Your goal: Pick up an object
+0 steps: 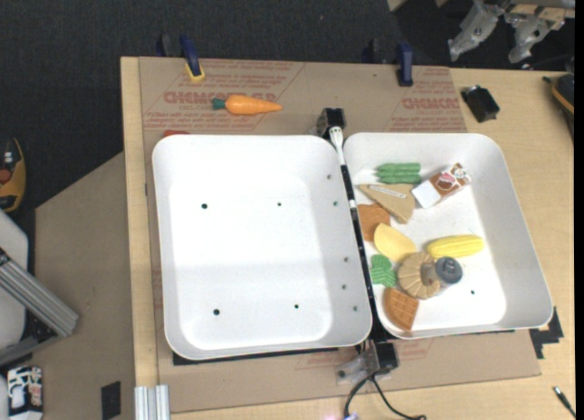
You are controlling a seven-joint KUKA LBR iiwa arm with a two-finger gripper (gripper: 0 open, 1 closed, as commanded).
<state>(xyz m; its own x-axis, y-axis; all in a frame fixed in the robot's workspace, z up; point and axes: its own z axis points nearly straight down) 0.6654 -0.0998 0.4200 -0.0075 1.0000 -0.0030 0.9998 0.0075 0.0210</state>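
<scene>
Gripper state: can't tell. Toys clustered in right bin (520, 254), left side: corn (454, 246), green pods (398, 172), waffle (401, 309). Risk: tight packing, fingers snag neighbours or slip.

Left bin (246, 245) is offering open floor for a descending hand. Right bin (511, 254) is holding toy foods (411, 236) crowding its left half, leaving room along its right wall. A toy carrot (248, 106) is lying on the desk (301, 85) behind the left bin.
</scene>
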